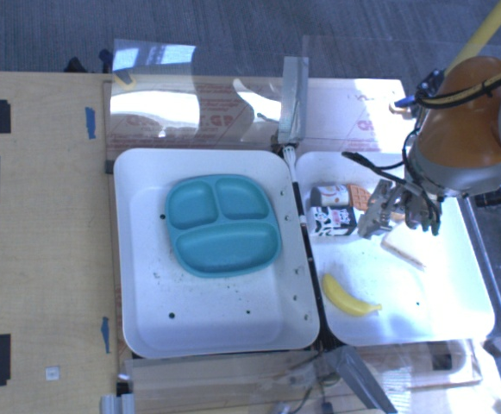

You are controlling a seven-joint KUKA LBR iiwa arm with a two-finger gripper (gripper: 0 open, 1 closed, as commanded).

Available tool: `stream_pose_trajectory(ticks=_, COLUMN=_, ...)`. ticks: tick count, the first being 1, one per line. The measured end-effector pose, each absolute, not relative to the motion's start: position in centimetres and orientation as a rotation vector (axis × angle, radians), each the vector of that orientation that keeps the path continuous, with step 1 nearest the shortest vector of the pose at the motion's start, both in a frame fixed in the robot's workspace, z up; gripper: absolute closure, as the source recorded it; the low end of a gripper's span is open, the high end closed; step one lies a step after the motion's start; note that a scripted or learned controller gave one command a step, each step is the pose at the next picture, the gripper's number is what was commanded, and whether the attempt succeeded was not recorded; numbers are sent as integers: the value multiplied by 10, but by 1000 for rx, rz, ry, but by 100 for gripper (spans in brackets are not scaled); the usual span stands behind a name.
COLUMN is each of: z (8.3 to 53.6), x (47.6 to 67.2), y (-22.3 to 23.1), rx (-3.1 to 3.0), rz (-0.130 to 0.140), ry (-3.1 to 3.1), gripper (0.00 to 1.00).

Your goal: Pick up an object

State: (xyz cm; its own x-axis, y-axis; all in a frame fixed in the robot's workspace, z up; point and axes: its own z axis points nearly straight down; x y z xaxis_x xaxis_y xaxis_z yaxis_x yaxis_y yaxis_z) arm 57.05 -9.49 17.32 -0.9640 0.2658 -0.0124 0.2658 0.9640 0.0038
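One grey two-finger claw is hovering in our right white bin; can't tell its grip. We're seeing a black-and-white carton just left, yellow banana below-left.

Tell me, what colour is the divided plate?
Teal blue divided plate, clearest in the camera view.
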Motion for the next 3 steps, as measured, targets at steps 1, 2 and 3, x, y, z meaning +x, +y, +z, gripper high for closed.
stream_pose_trajectory(ticks=1, z=189, x=552, y=-3, rx=643, rz=6, ry=3072, gripper=100)
stream_pose_trajectory(ticks=2, z=227, x=558, y=75, rx=1164, rz=7, ry=2912, gripper=100)
stream_pose_trajectory(ticks=3, z=242, x=508, y=118, rx=1694, rz=1, ry=2648, gripper=100)
